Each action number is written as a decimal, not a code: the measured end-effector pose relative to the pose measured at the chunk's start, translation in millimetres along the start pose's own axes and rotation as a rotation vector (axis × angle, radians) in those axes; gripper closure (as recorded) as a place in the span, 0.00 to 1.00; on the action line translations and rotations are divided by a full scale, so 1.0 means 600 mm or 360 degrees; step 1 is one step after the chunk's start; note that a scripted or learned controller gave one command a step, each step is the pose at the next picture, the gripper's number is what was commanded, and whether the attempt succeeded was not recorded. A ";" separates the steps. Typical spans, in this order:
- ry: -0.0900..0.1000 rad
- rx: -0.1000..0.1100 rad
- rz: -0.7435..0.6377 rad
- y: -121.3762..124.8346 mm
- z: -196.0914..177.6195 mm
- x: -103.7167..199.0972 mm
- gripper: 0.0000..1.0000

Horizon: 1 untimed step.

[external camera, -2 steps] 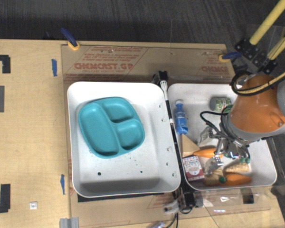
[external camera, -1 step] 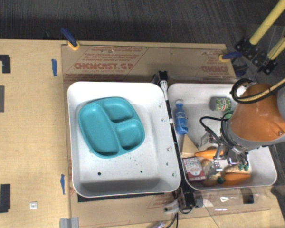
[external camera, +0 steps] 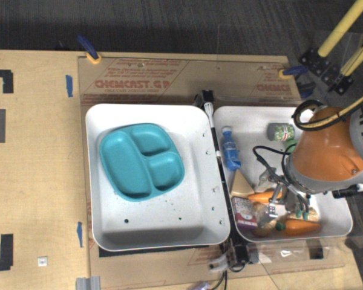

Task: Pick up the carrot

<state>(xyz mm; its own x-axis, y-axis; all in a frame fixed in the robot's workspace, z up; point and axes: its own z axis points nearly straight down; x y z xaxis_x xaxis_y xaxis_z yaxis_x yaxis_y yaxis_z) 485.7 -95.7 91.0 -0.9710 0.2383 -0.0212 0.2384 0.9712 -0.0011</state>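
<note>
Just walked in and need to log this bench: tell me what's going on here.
The arm reaches in from the right and has its tool down in the right bin, among a clutter of items near the bin's front. An orange carrot lies there beside the tool, next to a purple packet. A blue bottle sits along that bin's left wall. The left bin holds a teal divided tray.

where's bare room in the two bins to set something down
Left bin: a bare white strip along its near wall, below the teal divided plate, and a narrower margin to the plate's right. Right bin: a small patch between the blue bottle and green item. Its near half is crowded: tool, carrot, packets.
</note>
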 end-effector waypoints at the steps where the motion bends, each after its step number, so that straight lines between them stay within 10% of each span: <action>1: 0.0009 -0.0005 0.0485 0.000 0.001 0.002 0.00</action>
<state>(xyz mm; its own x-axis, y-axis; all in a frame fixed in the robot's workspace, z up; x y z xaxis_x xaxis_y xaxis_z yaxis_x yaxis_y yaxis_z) 484.6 -95.7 90.6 -0.8549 0.5186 -0.0145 0.5185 0.8550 0.0074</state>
